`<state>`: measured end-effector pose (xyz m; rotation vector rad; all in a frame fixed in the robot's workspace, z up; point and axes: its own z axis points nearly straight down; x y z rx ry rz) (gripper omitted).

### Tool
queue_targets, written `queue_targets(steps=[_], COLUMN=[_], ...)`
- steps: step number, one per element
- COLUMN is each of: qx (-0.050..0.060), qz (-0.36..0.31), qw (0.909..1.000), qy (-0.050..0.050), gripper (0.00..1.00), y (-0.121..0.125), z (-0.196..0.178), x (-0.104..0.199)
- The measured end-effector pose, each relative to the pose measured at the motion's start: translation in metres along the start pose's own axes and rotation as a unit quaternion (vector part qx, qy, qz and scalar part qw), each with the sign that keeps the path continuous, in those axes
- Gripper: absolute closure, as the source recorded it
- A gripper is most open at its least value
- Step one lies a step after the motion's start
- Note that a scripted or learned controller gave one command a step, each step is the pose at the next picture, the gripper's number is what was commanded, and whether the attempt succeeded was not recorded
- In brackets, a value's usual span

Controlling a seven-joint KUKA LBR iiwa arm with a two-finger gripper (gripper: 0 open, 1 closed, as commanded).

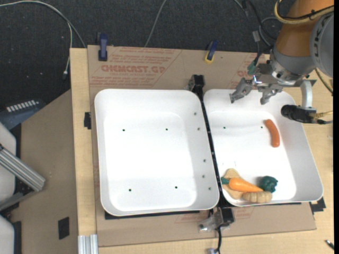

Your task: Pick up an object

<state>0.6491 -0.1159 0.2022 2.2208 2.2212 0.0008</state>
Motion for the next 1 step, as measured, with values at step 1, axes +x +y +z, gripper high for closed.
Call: queue_targets(steps=[1], qx=[0.002], qz=[0.004], qw=[1.0000], qy=[0.000], gripper=[0.00], y=[-0.0309], z=[0.0478], x=[-0.0833])
